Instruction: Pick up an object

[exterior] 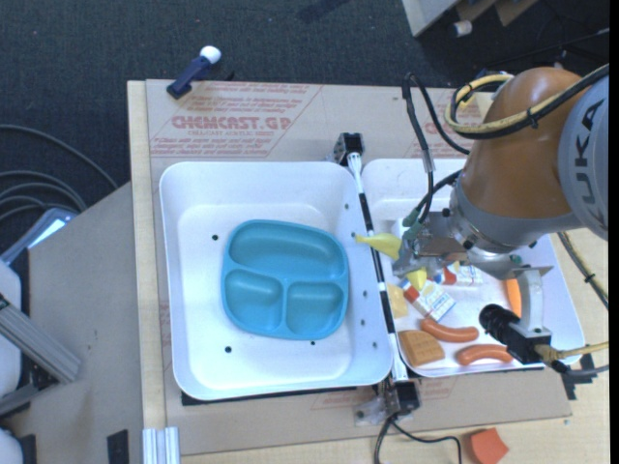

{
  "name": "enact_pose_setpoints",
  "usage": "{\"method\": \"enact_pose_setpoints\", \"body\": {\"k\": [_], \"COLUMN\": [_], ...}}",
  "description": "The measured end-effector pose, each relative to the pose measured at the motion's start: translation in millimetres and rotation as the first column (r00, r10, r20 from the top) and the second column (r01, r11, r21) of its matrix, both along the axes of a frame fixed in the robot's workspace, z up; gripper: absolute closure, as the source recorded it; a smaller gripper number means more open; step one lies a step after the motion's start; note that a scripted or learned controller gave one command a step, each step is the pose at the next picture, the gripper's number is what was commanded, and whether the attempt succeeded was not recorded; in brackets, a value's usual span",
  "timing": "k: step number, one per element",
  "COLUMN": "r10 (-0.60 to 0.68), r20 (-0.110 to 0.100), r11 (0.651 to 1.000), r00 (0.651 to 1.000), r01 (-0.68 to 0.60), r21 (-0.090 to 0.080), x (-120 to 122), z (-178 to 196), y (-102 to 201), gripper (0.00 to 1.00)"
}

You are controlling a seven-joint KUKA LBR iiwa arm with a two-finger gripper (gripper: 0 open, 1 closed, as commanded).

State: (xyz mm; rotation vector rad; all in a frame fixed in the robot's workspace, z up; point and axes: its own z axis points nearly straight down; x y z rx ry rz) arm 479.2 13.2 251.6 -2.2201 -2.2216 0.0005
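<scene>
Objects [440, 307] to pick: where do they lie?

In the right bin [395, 182], crowded into the part from 6 to 9 o'clock. A yellow banana [379, 244] sits at 9 o'clock, its tip at the rim shared with the left bin [193, 220]. Two sausages [450, 332] and a tan cracker [421, 348] lie toward 6 o'clock.

And the claw?

The claw [414, 251] hangs at the banana's 3 o'clock end, above a small yellow piece [417, 280]. It is dark and tangled with cables, so I cannot tell whether it is wide or narrow, nor whether it touches anything.

What is hidden?

The arm [522, 162] covers the bin from 12 to 3 o'clock, so whatever lies under it cannot be seen. An orange carrot [514, 296] at 4 o'clock shows only in part. A white packet [437, 304] near the centre has print too small to read.

Anything else?

A blue divided plate [285, 278] lies in the left bin. At the bench's [232, 114] 11 o'clock corner, a blue and white thing [193, 71] lies across the edge. I cannot tell what it is.
</scene>
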Motion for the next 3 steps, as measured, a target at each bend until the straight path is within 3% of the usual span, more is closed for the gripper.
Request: {"method": "enact_pose_setpoints", "body": {"k": [1,2,3], "r10": [-0.001,-0.002,0.0], "r20": [0.001,-0.002,-0.003], "r11": [1.0,1.0,1.0], "r00": [1.0,1.0,1.0], "r01": [0.001,0.002,0.0], "r21": [0.0,0.0,0.001], "x": [0.1,-0.4,-0.4], "z": [6.6,0.2,-8.1], "y": [-2.9,-53.0,26.0], "gripper": [1.0,1.0,1.0]}}
